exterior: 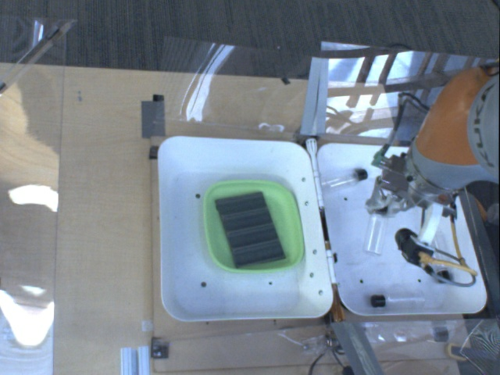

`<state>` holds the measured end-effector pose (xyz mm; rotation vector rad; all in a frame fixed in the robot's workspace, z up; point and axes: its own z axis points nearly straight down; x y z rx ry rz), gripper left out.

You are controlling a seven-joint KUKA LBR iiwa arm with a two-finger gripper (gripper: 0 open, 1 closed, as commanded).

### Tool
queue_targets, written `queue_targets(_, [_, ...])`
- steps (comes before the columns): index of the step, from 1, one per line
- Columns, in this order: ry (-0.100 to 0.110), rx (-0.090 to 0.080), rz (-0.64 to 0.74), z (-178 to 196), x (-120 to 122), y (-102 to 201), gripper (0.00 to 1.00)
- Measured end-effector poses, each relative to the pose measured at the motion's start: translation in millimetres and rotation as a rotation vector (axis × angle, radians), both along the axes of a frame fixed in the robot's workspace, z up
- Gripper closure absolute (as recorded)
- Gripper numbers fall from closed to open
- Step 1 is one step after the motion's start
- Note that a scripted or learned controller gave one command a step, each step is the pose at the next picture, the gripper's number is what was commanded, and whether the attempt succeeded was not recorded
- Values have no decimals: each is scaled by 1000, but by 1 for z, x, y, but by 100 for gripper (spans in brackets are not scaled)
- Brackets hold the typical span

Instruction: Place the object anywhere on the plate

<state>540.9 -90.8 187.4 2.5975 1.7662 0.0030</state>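
Note:
A green plate (211,233) sits in the middle of the left white bin (176,287). On it lies a dark grey ridged block (249,230), flat and slightly turned, well within the plate's rim. My gripper (381,202) hangs over the right bin (351,287), near its upper middle, well to the right of the plate and apart from the block. Nothing is visibly held in it.
The right bin holds a clear tube with a black cap (344,180) near its upper left, another clear tube (374,235) just below the gripper, and a third capped one (391,298) near the front edge. A metal divider post (315,100) stands behind the bins.

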Motion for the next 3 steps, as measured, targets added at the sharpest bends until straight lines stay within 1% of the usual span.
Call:
queue_targets(1, [0,0,52,-3,-34,67,100])
queue_targets(2, [-4,0,169,-2,-4,135,100])
queue_targets(3, [-3,0,168,-2,-4,135,0])
